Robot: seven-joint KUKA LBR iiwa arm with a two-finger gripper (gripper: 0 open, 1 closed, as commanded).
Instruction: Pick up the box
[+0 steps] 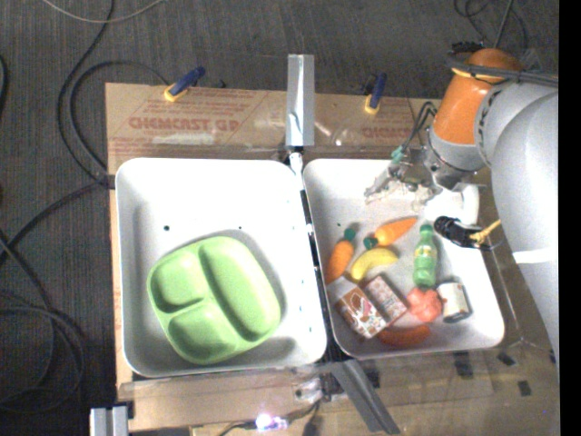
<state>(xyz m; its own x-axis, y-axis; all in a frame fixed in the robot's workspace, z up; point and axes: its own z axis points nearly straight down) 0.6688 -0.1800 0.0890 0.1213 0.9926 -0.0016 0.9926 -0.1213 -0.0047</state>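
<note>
The box (370, 305), a brown printed carton, lies flat near the front of the right bin (320, 182), its long axis slanting from the lower left up toward the upper right, with a yellow banana (373, 262) just behind it, a carrot (339, 259) at its left and a red tomato-like piece (423, 304) at its right. The gripper (388, 182) hangs over the bin's far end, well apart from the box and beyond the banana. Its fingers look slightly parted, with nothing between them.
</note>
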